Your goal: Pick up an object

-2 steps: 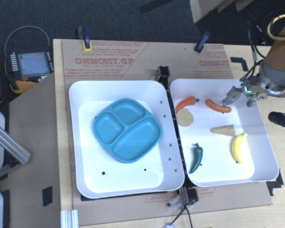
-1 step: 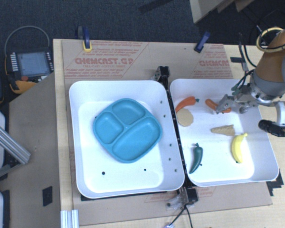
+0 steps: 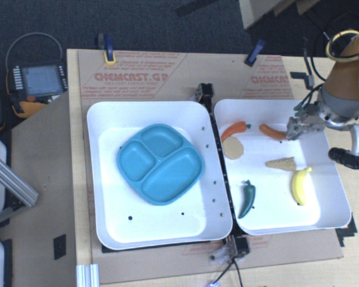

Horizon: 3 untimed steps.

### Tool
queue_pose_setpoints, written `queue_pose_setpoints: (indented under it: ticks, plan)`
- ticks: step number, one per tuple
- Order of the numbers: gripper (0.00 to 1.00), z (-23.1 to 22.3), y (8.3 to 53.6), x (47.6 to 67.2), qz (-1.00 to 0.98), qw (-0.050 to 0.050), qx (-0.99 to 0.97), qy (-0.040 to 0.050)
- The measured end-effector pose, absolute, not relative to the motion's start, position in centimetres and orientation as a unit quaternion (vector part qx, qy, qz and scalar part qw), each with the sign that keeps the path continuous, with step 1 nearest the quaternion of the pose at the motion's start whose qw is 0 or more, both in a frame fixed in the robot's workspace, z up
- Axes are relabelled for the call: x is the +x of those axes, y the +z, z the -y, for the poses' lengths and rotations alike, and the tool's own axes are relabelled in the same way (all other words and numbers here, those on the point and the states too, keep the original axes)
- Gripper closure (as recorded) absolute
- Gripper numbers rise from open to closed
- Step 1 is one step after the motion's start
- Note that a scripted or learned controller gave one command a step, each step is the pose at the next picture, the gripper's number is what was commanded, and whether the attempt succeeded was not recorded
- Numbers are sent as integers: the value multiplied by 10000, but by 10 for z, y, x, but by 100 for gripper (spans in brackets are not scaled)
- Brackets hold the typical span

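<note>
1. There is one bench (image 3: 167,70), covered with brown board, and it carries two white bins side by side.
2. The left bin (image 3: 107,220) holds one blue plate (image 3: 160,163) with three compartments, lying near the middle of that bin.
3. One grey arm (image 3: 341,94) with an orange band reaches in from the right, over the far right part of the right bin (image 3: 275,220).
4. The right bin holds six small things: one banana (image 3: 299,186), one dark green pepper (image 3: 248,198), one orange carrot (image 3: 234,129), one sausage (image 3: 271,131), one round beige cookie (image 3: 233,147) and one beige wedge (image 3: 280,164).
5. The gripper (image 3: 297,127) is just beside the right end of the sausage; I cannot tell whether it touches it.
6. The wedge and the banana lie near, just in front of the gripper.
</note>
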<state>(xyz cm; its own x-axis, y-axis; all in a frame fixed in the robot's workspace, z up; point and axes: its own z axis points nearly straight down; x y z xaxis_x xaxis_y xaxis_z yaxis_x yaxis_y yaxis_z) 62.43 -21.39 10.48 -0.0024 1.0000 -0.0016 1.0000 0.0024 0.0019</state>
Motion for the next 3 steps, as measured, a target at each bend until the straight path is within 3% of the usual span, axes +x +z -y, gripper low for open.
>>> queue_pose_setpoints:
  ticks: [1,2,3]
  plan:
    - [100,214,150,619,-7070,26,7072,9]
    - [100,210,203,630,-7077,37,7065,16]
    - [100,210,207,631,-7075,21,7067,6]
